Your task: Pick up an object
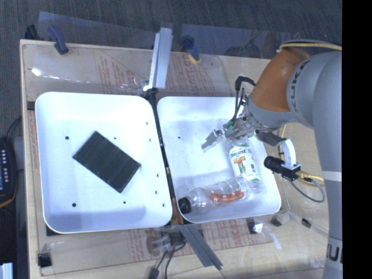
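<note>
The gripper is lowered into the right bin, reached in from the right, with its fingers spread apart and nothing seen between them. It is set just beside the upper end of the white bottle, which suggests that the bottle is being lined up for a grasp (a judgement only). The white bottle lies flat in the right half of that bin, its long axis running almost top to bottom in the view, and its lower end is close to the clear bottle. The clear bottle lies along the bin's near wall, its long axis running left to right with a slight rise to the right, and its dark cap is pointed left. In the left bin a dark pad is laid flat, turned diagonally, well apart from the gripper.
</note>
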`<state>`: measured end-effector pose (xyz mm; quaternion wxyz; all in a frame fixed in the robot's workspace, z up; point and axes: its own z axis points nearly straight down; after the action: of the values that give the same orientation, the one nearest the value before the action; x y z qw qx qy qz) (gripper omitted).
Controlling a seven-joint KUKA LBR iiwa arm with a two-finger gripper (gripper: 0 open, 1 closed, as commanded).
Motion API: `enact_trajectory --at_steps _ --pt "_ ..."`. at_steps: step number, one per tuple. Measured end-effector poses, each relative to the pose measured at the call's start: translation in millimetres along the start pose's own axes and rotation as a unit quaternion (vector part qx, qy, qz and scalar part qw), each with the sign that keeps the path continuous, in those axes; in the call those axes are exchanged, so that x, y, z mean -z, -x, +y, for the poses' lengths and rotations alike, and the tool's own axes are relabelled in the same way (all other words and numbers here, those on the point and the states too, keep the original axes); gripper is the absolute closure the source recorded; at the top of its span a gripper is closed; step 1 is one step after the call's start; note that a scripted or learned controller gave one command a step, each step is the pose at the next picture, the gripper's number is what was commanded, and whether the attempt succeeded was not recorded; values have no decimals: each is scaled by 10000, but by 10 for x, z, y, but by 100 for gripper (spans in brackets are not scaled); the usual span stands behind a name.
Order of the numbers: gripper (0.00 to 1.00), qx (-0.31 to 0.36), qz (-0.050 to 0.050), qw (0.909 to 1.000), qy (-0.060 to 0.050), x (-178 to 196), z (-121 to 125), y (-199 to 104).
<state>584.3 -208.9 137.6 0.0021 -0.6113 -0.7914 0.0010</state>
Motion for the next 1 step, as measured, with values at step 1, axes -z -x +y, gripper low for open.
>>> enact_trajectory --at_steps 1 --pt "0 31 12 10000 -2 -465 87 2"
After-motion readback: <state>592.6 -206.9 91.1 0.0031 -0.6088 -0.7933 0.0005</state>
